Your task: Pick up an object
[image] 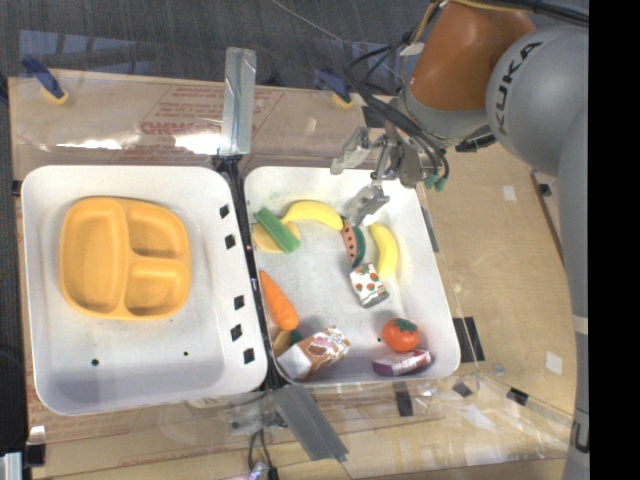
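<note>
The left bin (40,268) holds a yellow tray (124,258) with three compartments, lying flat toward the bin's left half. A strip of grey tape (238,103) stands up from the far end of the seam between the bins, and another strip (310,423) lies at the near end. In the right bin (440,298), by its left wall, a carrot (279,302) lies lengthwise; above it a green piece (276,230) rests across a pale yellow slice, with a banana (312,213) curving just to its right. Near the front wall sits a printed packet (318,352) (brown and white, tilted against the corner). Toward the middle are a watermelon slice (349,242), a second banana (385,251) just beside it, and a small spotted carton (368,286) just below them. Further front a tomato (401,335) sits just above a purple piece (402,364), possibly an eggplant. The gripper (368,203) hangs over the far part of the right bin, its fingers spread, one tip low near the watermelon slice; nothing sits between them, as far as the cluttered wrist allows one to judge. The arm (520,78) reaches in from the right.
</note>
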You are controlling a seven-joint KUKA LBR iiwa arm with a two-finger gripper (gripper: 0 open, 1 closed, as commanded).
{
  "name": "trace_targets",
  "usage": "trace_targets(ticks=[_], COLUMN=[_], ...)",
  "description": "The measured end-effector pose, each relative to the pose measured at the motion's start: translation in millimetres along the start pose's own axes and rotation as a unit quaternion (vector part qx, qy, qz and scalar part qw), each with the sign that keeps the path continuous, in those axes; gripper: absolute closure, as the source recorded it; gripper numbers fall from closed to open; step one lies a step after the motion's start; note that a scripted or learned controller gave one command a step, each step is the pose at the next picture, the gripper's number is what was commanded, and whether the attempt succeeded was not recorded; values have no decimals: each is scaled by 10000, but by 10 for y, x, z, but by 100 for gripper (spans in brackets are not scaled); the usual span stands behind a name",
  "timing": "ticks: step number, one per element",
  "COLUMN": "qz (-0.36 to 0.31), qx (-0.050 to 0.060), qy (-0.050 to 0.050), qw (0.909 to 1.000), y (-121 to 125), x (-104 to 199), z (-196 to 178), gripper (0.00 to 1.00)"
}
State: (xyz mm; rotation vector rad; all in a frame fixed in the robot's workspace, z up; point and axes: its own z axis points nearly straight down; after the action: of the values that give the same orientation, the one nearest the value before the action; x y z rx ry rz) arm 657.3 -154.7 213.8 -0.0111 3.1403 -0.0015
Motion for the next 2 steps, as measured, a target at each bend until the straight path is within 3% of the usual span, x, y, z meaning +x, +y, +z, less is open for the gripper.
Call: trace_targets(ticks=[1, 2], qz=[-262, -23], qx=[-10, 0], qy=[22, -7], qw=[9997, 10000], y=[-107, -562], x=[374, 1261], z=[1240, 1192], gripper=[0, 0])
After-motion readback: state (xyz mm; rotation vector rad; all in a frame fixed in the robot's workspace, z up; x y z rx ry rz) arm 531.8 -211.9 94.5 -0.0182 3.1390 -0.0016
